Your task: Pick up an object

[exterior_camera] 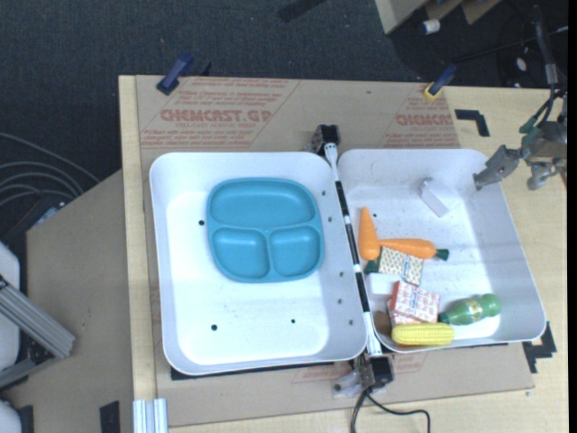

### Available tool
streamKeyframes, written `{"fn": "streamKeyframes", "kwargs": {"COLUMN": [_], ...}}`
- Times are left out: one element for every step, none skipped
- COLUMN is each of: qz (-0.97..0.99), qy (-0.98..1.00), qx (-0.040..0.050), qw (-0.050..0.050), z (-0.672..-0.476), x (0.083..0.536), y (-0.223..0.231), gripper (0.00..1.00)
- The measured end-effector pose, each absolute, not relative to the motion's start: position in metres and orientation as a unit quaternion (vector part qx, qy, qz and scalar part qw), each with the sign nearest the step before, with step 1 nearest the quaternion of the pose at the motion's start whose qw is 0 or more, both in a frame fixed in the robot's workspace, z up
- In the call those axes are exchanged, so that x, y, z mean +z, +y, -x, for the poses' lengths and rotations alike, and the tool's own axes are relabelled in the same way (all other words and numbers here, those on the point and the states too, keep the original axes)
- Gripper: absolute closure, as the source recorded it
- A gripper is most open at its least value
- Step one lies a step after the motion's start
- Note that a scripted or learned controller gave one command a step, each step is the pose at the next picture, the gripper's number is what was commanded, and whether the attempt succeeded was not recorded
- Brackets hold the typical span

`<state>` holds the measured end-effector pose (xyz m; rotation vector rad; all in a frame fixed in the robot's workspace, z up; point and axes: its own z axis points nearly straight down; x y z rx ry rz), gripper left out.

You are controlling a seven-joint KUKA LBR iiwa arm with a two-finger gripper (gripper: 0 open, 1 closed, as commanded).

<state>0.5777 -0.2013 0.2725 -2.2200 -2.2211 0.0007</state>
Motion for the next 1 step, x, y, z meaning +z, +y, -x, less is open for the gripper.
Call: {"fn": "streamKeyframes", "kwargs": {"qz": [0.707], "qy": [-0.707], "qx": [0.0005], "qw": [0.001], "z": [-0.5887], "x": [0.1630], "y": [-0.2039], "gripper": [0.00]}}
